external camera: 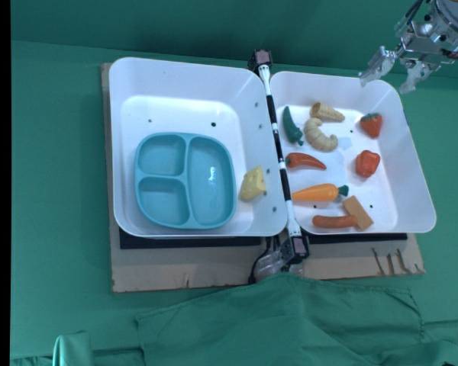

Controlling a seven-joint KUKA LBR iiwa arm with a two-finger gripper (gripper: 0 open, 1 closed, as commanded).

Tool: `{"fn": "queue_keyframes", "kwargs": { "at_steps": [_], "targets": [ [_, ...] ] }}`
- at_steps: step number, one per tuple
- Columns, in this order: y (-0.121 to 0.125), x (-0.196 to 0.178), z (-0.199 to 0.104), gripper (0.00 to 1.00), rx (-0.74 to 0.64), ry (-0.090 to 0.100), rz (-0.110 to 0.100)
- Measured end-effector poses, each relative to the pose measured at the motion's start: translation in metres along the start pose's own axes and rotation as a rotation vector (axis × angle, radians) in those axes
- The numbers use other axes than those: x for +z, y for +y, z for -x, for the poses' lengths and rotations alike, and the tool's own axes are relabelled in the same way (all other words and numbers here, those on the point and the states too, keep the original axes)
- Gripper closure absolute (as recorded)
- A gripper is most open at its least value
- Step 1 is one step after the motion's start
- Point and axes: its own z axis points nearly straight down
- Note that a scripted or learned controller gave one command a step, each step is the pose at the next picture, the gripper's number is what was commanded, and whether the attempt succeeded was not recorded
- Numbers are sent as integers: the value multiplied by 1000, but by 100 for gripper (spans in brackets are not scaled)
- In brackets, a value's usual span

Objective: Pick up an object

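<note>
gripper (391,72): hanging over the far right corner of the right bin (420,197), fingers spread wide with nothing between them. Looks to me like it's parked high and off to the edge so it has a clean look down before committing.

strawberry (371,123): closest thing to the jaws, just below and slightly inboard of them, sitting loose on the bin floor. My bet for the easiest first grab, since there's bare floor all round it.

red pepper (367,162): further below the jaws on the same side, also standing alone.

croissant (320,135) and cone-shaped pastry (327,113): off to the left of the jaws, nearly touching each other, so a pinch there could catch both.

green pepper (292,125) and red chili (305,161): well left of the jaws, tucked close to the divider between the bins. Tight spot for a finger, I'd guess.

carrot (319,193), sausage (334,222), tan wedge (357,212): far end from the jaws, near the front wall. Sausage and wedge are touching, awkward pair.

left bin (137,82): well away from the jaws, holds a blue divided plate (185,180) and a cheese wedge (252,184) beside it.

stage: nothing picked up yet. Seems like an approach pose, a drop and a close to come.

risk: small rounded toys on slick plastic could squirt out of a pinch.
</note>
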Motion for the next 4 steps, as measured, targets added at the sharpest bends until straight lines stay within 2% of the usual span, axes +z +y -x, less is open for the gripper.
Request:
{"fn": "queue_keyframes", "kwargs": {
  "at_steps": [1,2,3,4],
  "targets": [
    [43,87,10,0,-3,-1,-1],
    [59,162,11,0,-2,-3,1],
    [61,151,7,100,-3,7,2],
    [61,170,4,100,-2,-1,-6]
  ]
}}
